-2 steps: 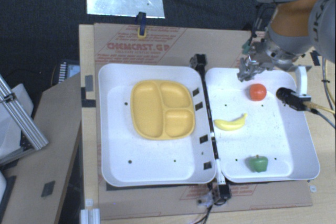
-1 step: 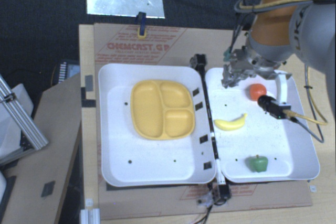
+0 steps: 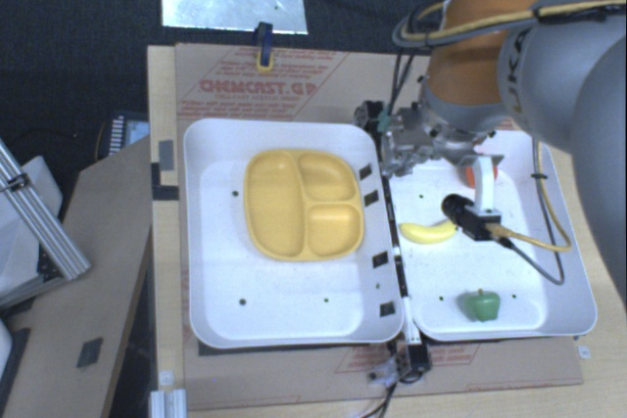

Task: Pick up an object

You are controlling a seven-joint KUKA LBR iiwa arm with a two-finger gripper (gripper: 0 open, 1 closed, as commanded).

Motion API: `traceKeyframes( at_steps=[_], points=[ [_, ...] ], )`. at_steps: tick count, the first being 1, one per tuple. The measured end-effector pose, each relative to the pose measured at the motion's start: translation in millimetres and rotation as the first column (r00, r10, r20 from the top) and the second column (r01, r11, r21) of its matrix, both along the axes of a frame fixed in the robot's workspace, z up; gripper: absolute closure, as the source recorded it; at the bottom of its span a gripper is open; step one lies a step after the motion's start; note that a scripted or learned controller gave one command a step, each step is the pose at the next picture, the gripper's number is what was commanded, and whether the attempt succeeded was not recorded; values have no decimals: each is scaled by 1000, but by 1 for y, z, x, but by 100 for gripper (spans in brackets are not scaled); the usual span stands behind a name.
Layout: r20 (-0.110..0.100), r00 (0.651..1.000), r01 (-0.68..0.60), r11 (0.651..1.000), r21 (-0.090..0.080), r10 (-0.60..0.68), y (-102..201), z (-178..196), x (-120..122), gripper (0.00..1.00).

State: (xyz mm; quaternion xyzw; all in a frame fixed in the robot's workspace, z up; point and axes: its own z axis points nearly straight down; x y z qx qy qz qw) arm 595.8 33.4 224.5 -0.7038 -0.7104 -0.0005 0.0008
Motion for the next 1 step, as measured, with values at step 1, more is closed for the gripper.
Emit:
traceKeyframes(
  at_steps=[1],
  points=[
    [-1, 1000, -1, 1000, 0, 1, 56, -6, -24, 100]
  ],
)
